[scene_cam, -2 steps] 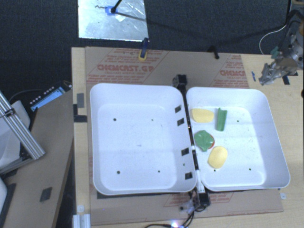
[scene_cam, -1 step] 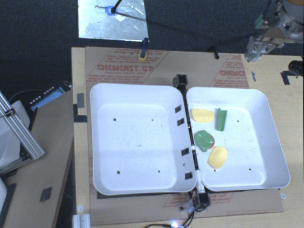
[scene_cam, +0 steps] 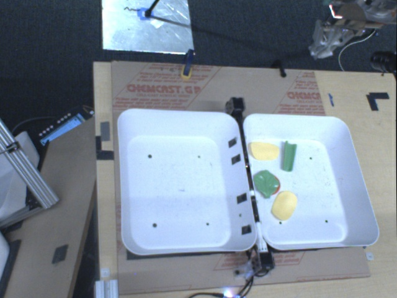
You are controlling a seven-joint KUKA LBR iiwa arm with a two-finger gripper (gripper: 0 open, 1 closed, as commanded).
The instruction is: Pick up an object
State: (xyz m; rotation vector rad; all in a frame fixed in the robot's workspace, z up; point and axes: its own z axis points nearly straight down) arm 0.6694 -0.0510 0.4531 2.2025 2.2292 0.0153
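Mostly smooth yellow ovals [scene_cam: 284, 205], green bar [scene_cam: 288, 156]

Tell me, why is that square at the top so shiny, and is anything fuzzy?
In the camera view, the silvery sheet catches the light and glares in pale streaks; the gripper at the upper right looks soft and washed out, so its details are hard to read; the right bin is evenly lit, and its yellow and green pieces look fairly sharp.

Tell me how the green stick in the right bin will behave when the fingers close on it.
The green stick looks straight and blocky, so probably stiff. It lies flat on the right bin, unlikely to roll. Small and plastic-looking, it is probably light and may skid on the smooth white floor if nudged.
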